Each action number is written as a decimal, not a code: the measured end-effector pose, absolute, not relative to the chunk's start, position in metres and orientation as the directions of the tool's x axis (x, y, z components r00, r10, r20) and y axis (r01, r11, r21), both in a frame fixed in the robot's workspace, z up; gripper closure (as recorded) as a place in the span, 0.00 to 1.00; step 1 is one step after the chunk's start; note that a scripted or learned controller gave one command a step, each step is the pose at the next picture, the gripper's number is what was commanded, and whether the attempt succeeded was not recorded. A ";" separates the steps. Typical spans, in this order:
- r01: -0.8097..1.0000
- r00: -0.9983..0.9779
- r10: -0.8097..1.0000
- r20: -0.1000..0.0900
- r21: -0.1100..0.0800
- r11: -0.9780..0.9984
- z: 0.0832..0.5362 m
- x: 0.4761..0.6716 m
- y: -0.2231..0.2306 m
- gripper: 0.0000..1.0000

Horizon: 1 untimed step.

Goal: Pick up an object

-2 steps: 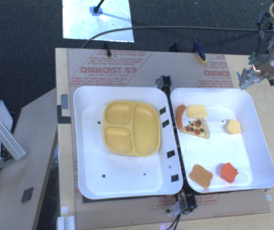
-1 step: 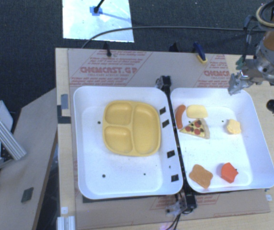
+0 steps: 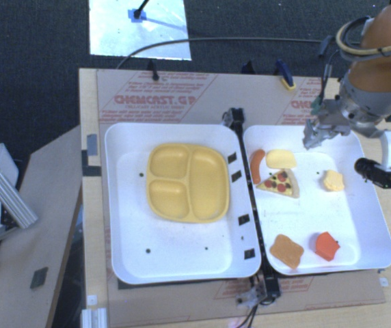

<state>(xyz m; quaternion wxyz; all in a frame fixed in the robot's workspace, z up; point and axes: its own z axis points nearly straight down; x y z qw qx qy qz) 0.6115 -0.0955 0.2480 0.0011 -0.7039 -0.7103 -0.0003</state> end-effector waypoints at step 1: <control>1.000 -0.009 1.000 0.002 -0.001 0.009 0.235 0.590 -0.054 1.00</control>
